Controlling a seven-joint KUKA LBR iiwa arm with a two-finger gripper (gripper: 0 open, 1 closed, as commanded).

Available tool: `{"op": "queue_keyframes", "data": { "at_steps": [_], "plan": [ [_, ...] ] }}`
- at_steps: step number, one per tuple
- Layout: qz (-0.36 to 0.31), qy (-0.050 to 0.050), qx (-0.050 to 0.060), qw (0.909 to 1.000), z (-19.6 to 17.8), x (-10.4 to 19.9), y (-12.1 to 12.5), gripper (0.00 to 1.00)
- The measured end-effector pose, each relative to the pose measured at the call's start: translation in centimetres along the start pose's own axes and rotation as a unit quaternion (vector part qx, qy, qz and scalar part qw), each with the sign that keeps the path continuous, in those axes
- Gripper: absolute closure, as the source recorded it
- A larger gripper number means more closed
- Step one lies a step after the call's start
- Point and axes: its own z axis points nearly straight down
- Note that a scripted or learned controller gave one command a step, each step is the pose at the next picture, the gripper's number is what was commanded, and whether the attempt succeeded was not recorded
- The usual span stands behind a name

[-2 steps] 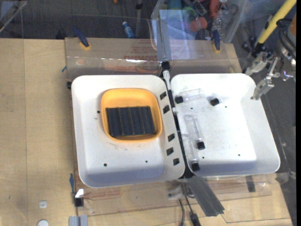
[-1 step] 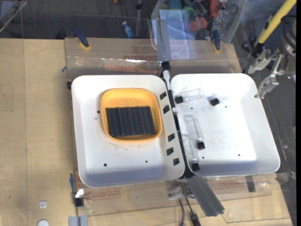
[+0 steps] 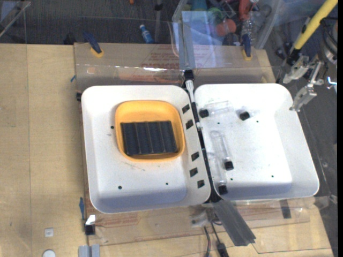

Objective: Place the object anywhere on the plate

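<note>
So the object here looks like a dark ribbed slab (image 3: 148, 138), and it's lying flat right in the middle of the yellow plate (image 3: 122, 113). It sits fully inside the plate's rim, with yellow showing on all sides. The plate itself rests in the left bin (image 3: 102, 186), toward the upper middle of it.

The right bin (image 3: 278, 165) has some clear plastic fixtures (image 3: 218, 143) with small black knobs on them, close to the divider between the two bins. Both bins sit on the wooden surface (image 3: 37, 143).

Going by how things lie, I'd say the placing step is basically done: the slab is on the plate and nothing is touching it. The end effector (image 3: 300, 92) is way off at the upper right, past the right bin's corner, well apart from the plate. I honestly can't tell how it stands from this angle; it's just thin metal bits against clutter.

Next move, if any, probably only calls for the arm keeping clear so it doesn't bump the plate.
</note>
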Motion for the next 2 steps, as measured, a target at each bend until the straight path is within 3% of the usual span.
{"op": "queue_keyframes", "data": {
  "at_steps": [1,2],
  "plan": [
    [-0.15,0.0,0.0,0.9886,-5.4,-0.2,0.2,0.0],
    [-0.139,0.002,-0.001,0.9903,-3.4,-0.5,0.0,0.0]
  ]
}}
